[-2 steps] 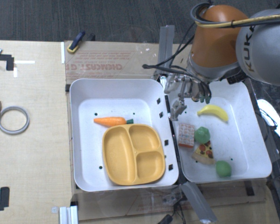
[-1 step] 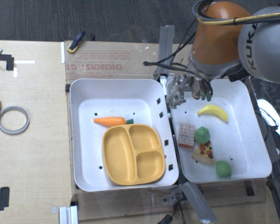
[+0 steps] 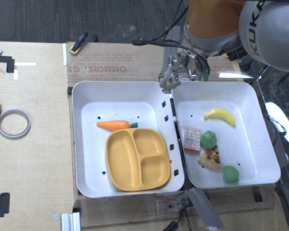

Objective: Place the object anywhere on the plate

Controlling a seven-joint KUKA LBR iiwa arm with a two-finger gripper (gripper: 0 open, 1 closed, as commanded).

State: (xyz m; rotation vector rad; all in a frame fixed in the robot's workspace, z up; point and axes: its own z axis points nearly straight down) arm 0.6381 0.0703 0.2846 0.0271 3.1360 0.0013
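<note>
With my gripper (image 3: 171,81) hanging over the far rim by the bins' divider, fingers state unclear and holding nothing I can see, I'd descend squarely on the toy carrot (image 3: 113,125) lying just behind the yellow plate (image 3: 137,165).

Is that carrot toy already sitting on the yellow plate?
No, the carrot lies on the white floor of the left bin, just beyond the far rim of the yellow plate.
</note>
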